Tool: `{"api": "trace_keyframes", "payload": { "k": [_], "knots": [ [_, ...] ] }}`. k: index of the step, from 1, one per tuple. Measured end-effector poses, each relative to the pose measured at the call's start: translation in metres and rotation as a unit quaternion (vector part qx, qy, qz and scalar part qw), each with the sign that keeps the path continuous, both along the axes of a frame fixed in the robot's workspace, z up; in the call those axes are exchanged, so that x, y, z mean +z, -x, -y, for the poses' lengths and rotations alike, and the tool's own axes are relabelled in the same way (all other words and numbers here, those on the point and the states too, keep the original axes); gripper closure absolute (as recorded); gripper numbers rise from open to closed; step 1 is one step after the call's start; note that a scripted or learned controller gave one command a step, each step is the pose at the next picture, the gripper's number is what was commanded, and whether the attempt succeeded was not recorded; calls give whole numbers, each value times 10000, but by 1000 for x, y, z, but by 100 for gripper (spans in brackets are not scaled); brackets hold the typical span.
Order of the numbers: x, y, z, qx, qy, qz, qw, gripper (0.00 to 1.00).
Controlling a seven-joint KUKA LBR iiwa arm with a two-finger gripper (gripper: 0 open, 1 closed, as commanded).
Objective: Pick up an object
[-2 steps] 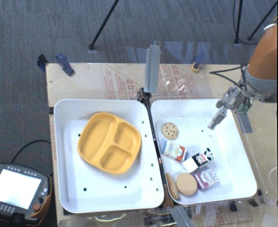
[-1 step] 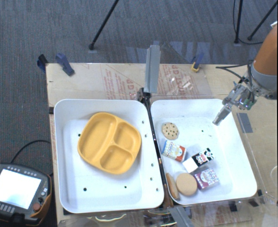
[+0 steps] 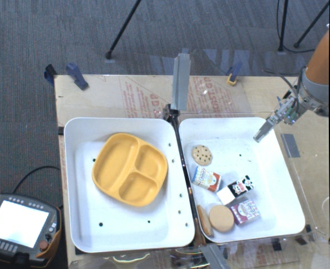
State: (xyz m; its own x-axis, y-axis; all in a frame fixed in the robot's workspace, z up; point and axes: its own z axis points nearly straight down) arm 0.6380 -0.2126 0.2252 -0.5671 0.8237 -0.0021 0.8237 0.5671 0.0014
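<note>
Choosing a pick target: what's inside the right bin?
Right bin holds a cookie, three small cartons and a tan disc partly covering the maroon carton.

Even, soft overhead light, faint shadows, mild glare, slightly soft focus.

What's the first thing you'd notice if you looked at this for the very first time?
The big yellow divided plate jumps out first, sitting alone in the left white bin. Next comes the little cluster of snacks in the right white bin: a round cookie, small cartons and a tan round disc near the front. The robot's gripper hangs over the right bin's far right corner, with nothing seen between its fingers.
</note>
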Motion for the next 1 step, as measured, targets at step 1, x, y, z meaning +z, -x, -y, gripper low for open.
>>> {"api": "trace_keyframes", "payload": {
  "k": [1],
  "knots": [
    [-10, -7, 0, -1208, -3, -8, 9927, 0]
  ]
}}
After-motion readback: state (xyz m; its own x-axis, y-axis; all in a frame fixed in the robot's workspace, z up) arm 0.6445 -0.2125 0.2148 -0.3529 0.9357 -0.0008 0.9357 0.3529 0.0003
